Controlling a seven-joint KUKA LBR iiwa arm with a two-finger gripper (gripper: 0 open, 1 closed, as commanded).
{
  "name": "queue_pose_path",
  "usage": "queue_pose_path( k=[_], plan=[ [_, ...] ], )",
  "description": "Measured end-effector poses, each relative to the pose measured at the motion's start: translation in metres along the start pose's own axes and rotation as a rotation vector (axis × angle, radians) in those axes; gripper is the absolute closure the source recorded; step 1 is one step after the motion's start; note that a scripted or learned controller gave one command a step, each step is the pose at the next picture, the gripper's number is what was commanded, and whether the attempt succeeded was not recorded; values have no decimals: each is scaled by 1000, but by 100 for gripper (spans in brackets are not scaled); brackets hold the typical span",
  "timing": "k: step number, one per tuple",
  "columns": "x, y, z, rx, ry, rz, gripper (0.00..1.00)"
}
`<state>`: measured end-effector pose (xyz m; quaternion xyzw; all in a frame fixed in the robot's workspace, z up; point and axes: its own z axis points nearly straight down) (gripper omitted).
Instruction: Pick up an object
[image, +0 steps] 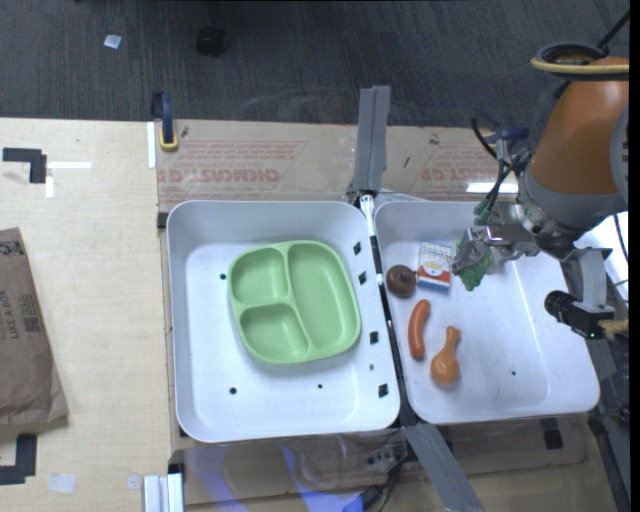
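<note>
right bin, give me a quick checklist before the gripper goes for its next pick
1. Objects available in right bin: ok; sausage, drumstick, small box, brown round piece.
2. Gripper over right bin: ok, near the small box.
3. Green thing at the gripper, held or not: cannot tell.
4. Sausage and drumstick apart: ok, close but separate.
5. Green plate lies in the left bin: ok.

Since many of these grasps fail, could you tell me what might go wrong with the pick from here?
1. The gripper sits right beside the small box, which lies close to the brown ball; closing could nudge the box instead of seizing it.
2. The sausage and orange drumstick lie close together, so reaching for one may push the other.
</note>
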<state>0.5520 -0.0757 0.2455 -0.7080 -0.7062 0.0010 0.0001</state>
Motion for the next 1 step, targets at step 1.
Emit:
queue_pose_path(
  k=[1],
  plan=[
    [44, 21, -69, -1, -1, -271, 100]
  ],
)
